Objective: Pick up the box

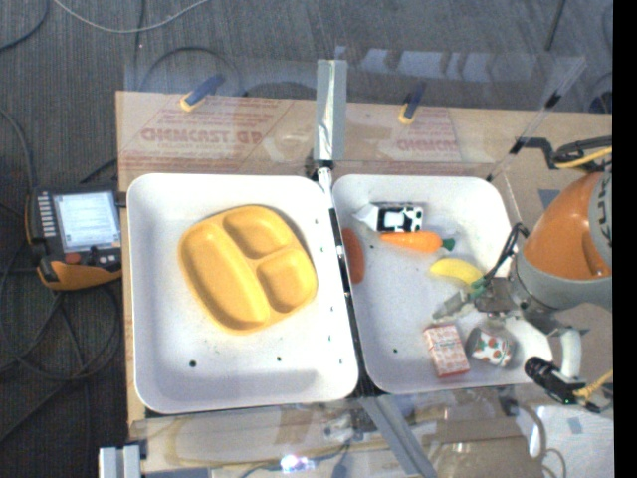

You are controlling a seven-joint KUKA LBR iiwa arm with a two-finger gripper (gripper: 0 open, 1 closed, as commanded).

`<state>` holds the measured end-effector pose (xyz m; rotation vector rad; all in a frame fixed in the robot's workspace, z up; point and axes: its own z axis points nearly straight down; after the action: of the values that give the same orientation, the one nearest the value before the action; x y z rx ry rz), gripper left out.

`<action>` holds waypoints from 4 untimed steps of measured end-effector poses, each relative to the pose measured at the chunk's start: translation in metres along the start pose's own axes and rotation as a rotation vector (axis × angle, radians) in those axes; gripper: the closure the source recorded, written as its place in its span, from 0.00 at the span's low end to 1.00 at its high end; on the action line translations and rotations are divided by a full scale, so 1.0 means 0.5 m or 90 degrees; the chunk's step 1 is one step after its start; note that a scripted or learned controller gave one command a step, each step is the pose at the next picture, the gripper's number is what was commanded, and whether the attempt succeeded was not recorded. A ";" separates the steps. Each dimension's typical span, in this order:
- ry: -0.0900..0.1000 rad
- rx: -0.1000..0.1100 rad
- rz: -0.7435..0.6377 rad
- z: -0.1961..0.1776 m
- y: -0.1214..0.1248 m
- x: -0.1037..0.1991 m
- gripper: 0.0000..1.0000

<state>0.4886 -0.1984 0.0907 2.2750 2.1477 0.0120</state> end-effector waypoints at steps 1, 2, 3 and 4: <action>0.016 0.010 0.032 0.003 0.069 -0.014 0.00; -0.003 -0.001 -0.041 -0.001 -0.005 0.084 0.00; -0.001 -0.001 -0.041 -0.020 -0.003 0.085 1.00; -0.001 -0.001 -0.041 -0.020 -0.003 0.085 0.00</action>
<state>0.4892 -0.1560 0.1005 2.2027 2.2181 0.0117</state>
